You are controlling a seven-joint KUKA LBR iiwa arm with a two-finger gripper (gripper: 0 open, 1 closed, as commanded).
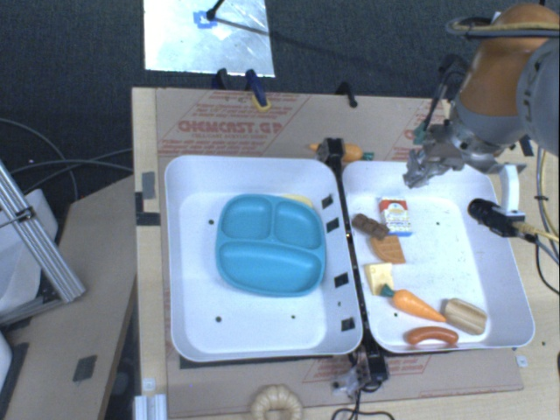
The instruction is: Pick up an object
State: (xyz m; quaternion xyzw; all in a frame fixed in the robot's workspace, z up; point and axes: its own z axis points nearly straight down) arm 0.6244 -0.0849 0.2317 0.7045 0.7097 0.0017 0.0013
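Note:
My gripper (pixel 418 174) hangs over the far edge of the right bin (pixel 490 261), above and to the right of a small red and white carton (pixel 395 215). Nothing shows between its fingers. Below the carton lie a brown sausage-like piece (pixel 369 227), a tan wedge (pixel 388 249) and a pale cheese block (pixel 379 277). A carrot (pixel 416 304), a bread roll (pixel 465 315) and a red hot dog (pixel 429 336) rest near the bin's front edge.
The left bin (pixel 188 322) holds a blue divided plate (pixel 270 243) with a yellow thing peeking from behind it. An orange item (pixel 350 153) sits behind the bins' divider. A beige ring (pixel 277 402) lies on the bench in front.

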